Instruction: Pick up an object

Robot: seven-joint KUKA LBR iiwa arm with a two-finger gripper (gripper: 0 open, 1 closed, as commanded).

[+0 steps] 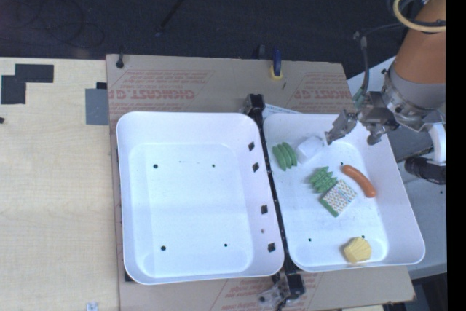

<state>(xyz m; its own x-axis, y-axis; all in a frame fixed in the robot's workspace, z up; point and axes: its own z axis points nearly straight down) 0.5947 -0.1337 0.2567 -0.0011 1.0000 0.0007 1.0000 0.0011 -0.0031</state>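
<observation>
Objects to pick: all lie in the right bin (408,229), none chosen by the task, so any of them would do.
Camera view, bins: two shallow white bins side by side; the left bin (135,193) has only its bare floor to show.
Camera view, contents: a green ribbed piece (285,155) near the divider, a small white block (309,148) just beside it, a second green piece (321,178) touching a checked green-and-white block (339,197), an orange sausage-shaped toy (360,180) close by, and a yellow lump (357,250) well apart near the front corner.
Camera view, arm: it reaches in from the right, with the gripper (357,129) over the far edge of the right bin, above and to the right of the white block.
Fingers: they look spread apart, with nothing between them.
Progress: my reading is that no grasp has been made yet.
Risk, clutter: the green piece, checked block and sausage sit so close that a descent there may pinch two or shove one aside.
Risk, wall: going for the white block, a finger could catch the bin's rim.
Risk, shape: the rounded sausage may roll out of a closing pinch.
</observation>
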